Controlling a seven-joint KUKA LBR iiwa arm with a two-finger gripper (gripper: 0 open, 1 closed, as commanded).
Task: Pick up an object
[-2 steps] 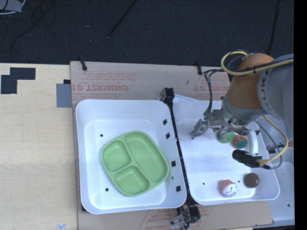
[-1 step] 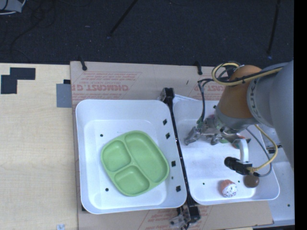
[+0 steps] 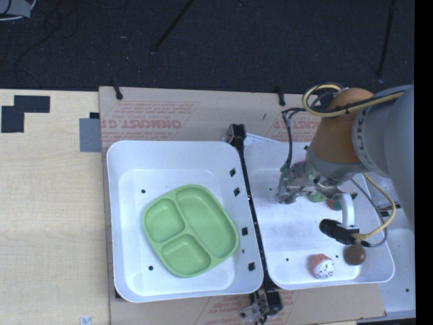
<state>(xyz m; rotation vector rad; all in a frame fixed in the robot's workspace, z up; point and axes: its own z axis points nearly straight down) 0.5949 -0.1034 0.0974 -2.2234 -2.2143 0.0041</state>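
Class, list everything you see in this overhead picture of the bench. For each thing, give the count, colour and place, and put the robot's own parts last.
divided plate: one, light green, flat in the left bin
speckled ball: one, white with orange, near the right bin's lower edge
round object: one, brown, just right of the speckled ball
green object: one, mostly hidden beside the gripper, kind unclear
left bin: one, white, on the cardboard
right bin: one, white, beside the left bin
cardboard sheet: one, brown with red print, under both bins
bench: one, pale wood
arm: one, grey with orange band, from the right
gripper: one, grey, over the right bin
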